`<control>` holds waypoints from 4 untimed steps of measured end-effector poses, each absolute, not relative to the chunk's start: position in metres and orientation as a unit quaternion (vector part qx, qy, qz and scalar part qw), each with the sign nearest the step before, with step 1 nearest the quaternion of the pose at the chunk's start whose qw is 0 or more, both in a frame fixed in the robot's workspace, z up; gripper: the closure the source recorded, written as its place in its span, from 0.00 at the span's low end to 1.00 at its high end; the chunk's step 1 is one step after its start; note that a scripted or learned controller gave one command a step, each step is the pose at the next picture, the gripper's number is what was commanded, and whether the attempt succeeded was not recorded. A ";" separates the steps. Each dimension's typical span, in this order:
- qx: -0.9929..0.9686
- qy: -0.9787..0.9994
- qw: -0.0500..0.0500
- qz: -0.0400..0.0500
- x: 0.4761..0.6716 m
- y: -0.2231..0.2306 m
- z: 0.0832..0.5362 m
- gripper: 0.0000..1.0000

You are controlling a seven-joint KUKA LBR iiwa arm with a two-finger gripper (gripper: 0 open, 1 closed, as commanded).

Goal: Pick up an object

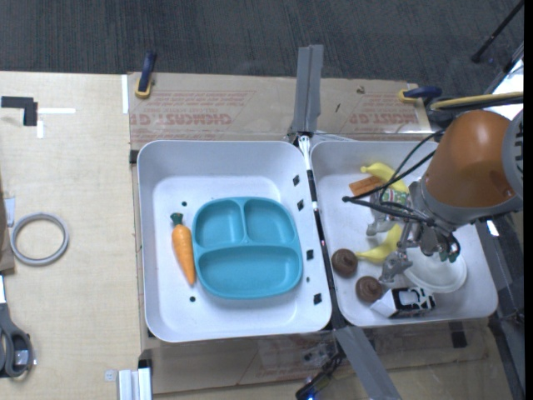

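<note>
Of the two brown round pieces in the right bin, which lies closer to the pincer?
The lower brown piece, near the bin's front edge beside the black-and-white item. The other brown piece lies up and left, closer to the bin divider, farther from the pincer.

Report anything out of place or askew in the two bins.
Nothing stands out as spilled or damaged. The carrot lies beside the blue divided plate, not on it, in the left bin. The right bin is a loose jumble of small objects under the gripper.

My worktop [67, 165] is pale wood, with a cardboard sheet [216, 111] clamped along its far edge. Dark carpeted floor [208, 15] lies beyond. A tape roll [37, 238] and scissors [12, 348] rest at the left.
</note>
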State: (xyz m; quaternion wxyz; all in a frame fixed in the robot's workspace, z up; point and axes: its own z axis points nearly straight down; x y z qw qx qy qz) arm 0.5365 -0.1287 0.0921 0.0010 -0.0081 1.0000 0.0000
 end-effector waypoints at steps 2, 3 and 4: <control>0.062 0.998 0.001 0.000 0.608 -0.078 0.208 1.00; -0.124 0.992 0.001 0.000 0.585 -0.125 0.134 1.00; -0.118 0.993 0.002 0.000 0.560 -0.076 0.230 1.00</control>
